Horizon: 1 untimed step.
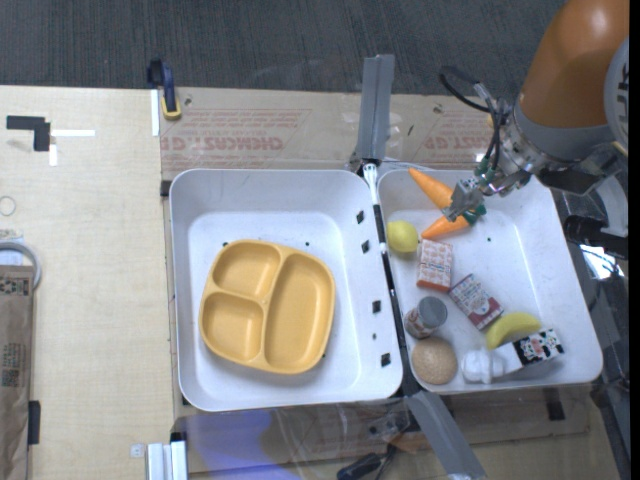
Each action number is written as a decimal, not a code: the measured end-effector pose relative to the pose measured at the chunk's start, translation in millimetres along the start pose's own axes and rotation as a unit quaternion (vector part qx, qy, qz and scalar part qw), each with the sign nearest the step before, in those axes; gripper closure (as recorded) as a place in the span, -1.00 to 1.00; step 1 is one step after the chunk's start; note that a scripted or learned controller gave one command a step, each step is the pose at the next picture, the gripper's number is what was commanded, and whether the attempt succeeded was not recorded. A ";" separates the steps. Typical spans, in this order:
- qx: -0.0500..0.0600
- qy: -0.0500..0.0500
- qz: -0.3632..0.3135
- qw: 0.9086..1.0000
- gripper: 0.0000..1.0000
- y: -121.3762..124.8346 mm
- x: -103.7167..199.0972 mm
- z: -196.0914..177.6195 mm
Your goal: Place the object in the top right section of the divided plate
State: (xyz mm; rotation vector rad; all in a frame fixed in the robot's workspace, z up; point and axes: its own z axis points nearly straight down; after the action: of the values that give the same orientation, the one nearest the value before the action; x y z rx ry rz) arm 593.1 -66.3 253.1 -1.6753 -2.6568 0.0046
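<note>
Overhead slanted view of a bench [90, 298] bearing two shallow white bins side by side. The left bin [200, 198] holds a yellow divided plate [267, 306] with three sections: two small ones on its left side and one long one on its right; the plate lies slightly tilted in the bin.

The right bin [560, 258] holds an assortment of small items. Near its far edge lie two carrots: one carrot [430, 186] at the upper left, and a second carrot [446, 227] just below it, pointing toward the bin's left wall. A lemon [402, 237] sits by the left wall, near the tip of the second carrot. Below these come a small snack box [435, 265], a red and white packet [475, 301], a tin can [429, 316], a round bread roll [435, 362], a banana [512, 328], a black and white carton [538, 347] and a white bottle [482, 368].

The arm [575, 58], grey with an orange band, reaches in from the right. Its gripper [466, 204] hangs low over the far part of the right bin, between the two carrots and touching or just above the green end of the second carrot. Whether the fingers are spread or closed cannot be told, nor whether anything is grasped
</note>
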 end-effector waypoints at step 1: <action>0.000 0.001 0.039 0.999 1.00 30.7 64.1 54.1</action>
State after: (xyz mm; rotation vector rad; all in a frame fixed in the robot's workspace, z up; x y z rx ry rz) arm 593.0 4.6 198.8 -1.7776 -2.5876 0.0045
